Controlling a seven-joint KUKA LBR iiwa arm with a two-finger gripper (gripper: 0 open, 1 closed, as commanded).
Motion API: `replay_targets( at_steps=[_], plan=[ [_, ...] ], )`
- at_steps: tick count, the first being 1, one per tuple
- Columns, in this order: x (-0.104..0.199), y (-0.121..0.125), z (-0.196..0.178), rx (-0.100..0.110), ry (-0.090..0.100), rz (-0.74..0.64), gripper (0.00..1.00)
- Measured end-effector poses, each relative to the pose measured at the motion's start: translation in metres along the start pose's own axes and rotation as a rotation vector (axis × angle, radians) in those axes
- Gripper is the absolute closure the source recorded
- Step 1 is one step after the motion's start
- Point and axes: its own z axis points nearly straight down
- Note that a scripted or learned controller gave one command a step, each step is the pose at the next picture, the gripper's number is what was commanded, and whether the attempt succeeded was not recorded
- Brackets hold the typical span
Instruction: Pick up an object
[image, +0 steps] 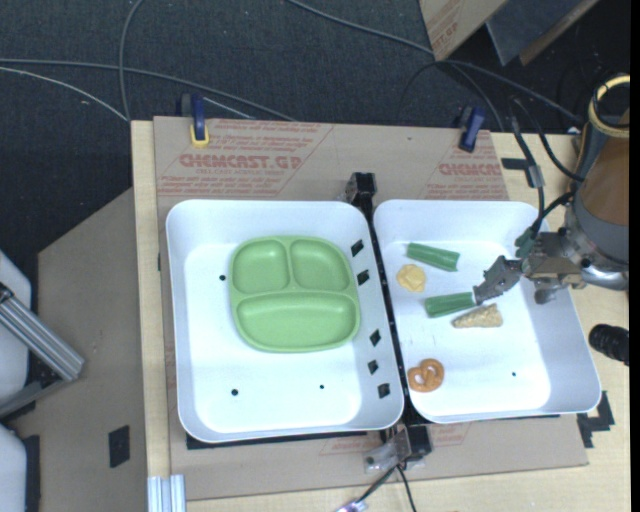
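The hand (492, 283) hangs low over the right bin (560, 385), its dark tip just above the right end of a green stick (449, 304); whether it is open or gripping anything cannot be told. A tan crust (477, 318) lies just below that stick. Further left sit a yellow piece (411, 277) and another green stick (432, 256), with a pretzel (426, 376) nearer the front. The left bin (200, 390) holds a green plate (295, 293).

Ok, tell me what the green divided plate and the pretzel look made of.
Green divided plate: likely molded plastic, matte, going by its uniform colour and soft rounded ridges. Pretzel: probably a plastic or rubber toy food, with flat orange-brown colour; too small to be sure.
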Motion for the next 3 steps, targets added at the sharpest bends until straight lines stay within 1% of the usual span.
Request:
replay_targets(
  at_steps=[1,2,3],
  plan=[
    [0.000,0.002,-0.005,-0.011,-0.002,-0.003,0.00],
    [0.007,-0.002,0.040,-0.006,0.000,-0.002,0.00],
    [0.007,0.001,0.103,-0.005,0.000,-0.002,0.00]
  ],
)
